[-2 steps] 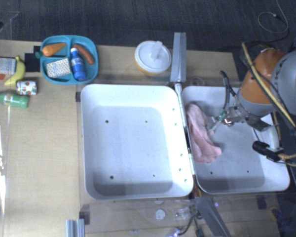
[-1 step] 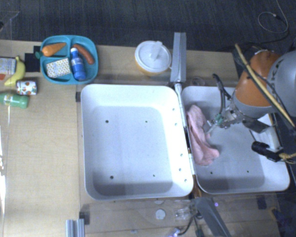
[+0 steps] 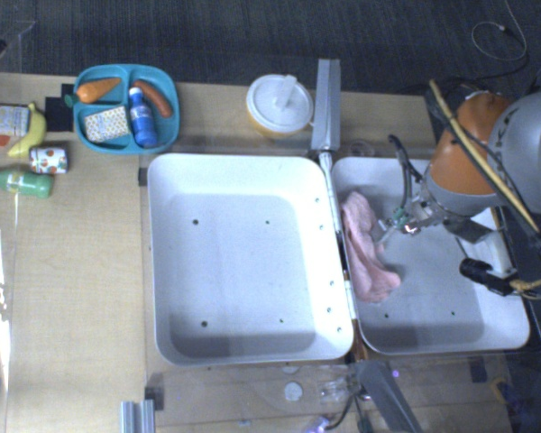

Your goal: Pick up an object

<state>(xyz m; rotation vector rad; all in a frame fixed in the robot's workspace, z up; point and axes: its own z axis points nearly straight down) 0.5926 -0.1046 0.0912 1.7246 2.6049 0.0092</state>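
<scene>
The crumpled pink cloth (image 3: pixel 368 253) lies along the left wall of the right shallow white bin (image 3: pixel 451 318). The gripper (image 3: pixel 389 226) hovers at its right edge; whether the jaws are apart I cannot tell.

A crumpled pink cloth (image 3: pixel 367 249) lies lengthwise against the right bin's (image 3: pixel 451 318) left wall.

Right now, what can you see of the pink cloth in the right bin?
The pink cloth looks like soft fabric, pale pink, crumpled into a long rumpled strip. It lies flat on the floor of the right bin, along the bin's left wall, running from the upper left down to a wider bunched end nearer the middle. The gripper is just to its right near the upper part; whether it touches the cloth cannot be told.
</scene>
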